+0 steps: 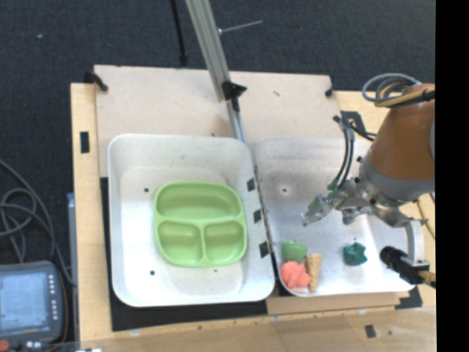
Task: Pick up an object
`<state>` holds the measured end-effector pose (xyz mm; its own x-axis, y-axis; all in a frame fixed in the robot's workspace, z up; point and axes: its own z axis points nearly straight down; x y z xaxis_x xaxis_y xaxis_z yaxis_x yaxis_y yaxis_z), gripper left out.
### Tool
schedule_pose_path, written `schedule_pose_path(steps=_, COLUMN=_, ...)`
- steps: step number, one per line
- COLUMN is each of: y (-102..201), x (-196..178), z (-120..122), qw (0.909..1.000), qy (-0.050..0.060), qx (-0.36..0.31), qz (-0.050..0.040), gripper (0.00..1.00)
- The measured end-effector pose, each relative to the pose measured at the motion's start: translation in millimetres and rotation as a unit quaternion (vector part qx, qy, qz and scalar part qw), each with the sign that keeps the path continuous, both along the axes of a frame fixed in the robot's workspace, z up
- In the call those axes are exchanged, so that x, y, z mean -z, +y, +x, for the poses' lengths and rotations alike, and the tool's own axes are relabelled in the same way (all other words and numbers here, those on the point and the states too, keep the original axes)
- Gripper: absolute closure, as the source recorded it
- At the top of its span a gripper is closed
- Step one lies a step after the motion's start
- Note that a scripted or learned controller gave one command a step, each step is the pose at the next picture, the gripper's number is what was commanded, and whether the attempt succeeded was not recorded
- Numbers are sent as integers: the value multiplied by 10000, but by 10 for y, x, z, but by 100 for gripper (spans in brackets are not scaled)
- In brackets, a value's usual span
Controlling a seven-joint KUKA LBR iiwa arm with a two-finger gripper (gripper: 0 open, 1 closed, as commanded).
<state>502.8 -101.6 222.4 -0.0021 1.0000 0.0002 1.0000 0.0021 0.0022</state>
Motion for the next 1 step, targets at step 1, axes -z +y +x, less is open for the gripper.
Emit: schedule_pose_path(steps=1, y=-3, x=0, z=1, qw=10000, qy=-5, qx=17, qz=-2, gripper=0)
